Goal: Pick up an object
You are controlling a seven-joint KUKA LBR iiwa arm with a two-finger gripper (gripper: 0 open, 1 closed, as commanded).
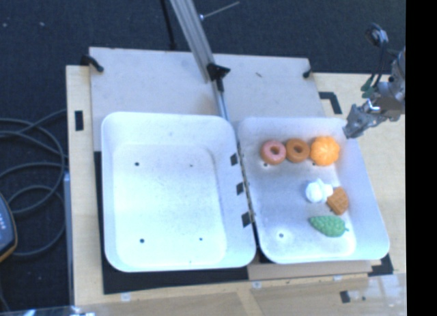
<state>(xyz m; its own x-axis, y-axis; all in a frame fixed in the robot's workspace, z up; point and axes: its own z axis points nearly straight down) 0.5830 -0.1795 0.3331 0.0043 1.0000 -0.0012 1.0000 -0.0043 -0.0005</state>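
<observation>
Two shallow white plastic bins side by side on the pale wooden bench [82,171]: the left bin [116,137] and the right bin [369,233]. In the right bin, near its far wall, a row of three round things close together: a pink ring-shaped toy donut [274,151], a brown ring-shaped toy donut [297,150] and an orange ball-like toy fruit [324,151], the last two touching or almost touching. Lower in the same bin, a small white rounded object [317,191] just beside a brown ridged lump [338,201], and under them a green leaf-shaped toy [328,226] near the front wall. At the right edge, the grey claw [354,128] above the far right corner of the right bin, near the orange fruit but apart from it; cannot tell whether apart or together, too small and blurred. Nothing seen gripped in it. No readable writing or brand anywhere. Behind the bins, a slanted grey metal rail [188,21]; at the left, black cables [27,151] on the dark floor.
</observation>
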